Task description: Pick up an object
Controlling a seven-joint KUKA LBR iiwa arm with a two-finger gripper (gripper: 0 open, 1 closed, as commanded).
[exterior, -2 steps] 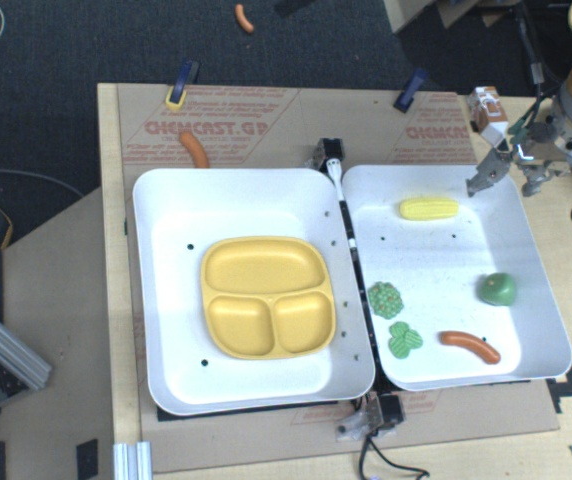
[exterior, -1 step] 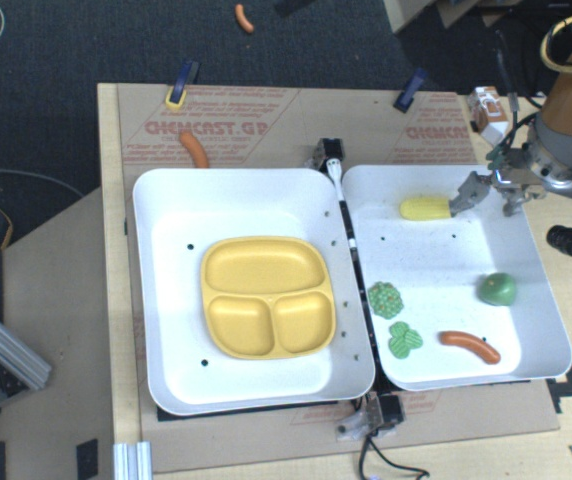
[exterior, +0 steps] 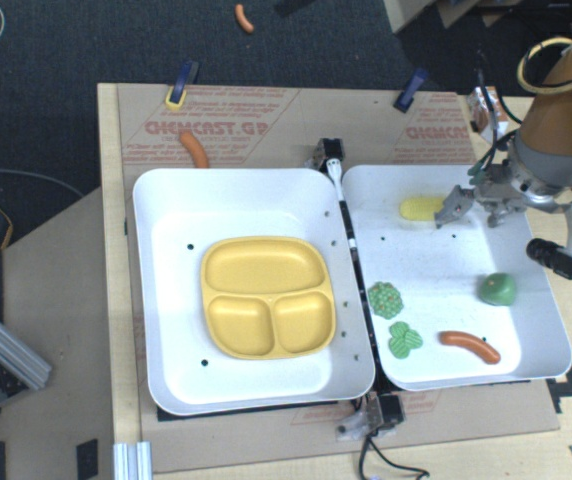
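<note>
The right bin (exterior: 526,363) holds several small items. A flat yellow piece (exterior: 421,208) lies near its back left. A green broccoli floret (exterior: 384,298) and a green leafy piece (exterior: 404,340) sit by the left wall. An orange sausage (exterior: 469,345) lies near the front, and a green ball (exterior: 498,289) rests toward the right. My gripper (exterior: 472,211) hovers low over the back of this bin, just right of the yellow piece. Its fingers (exterior: 453,208) are spread open with nothing between them.
The left bin (exterior: 166,268) carries a yellow three-compartment plate (exterior: 266,296). Another orange sausage (exterior: 195,149) lies on the cardboard behind the left bin. Blue clamps (exterior: 180,84) grip the board's back edge. A black divider (exterior: 346,238) runs between the bins.
</note>
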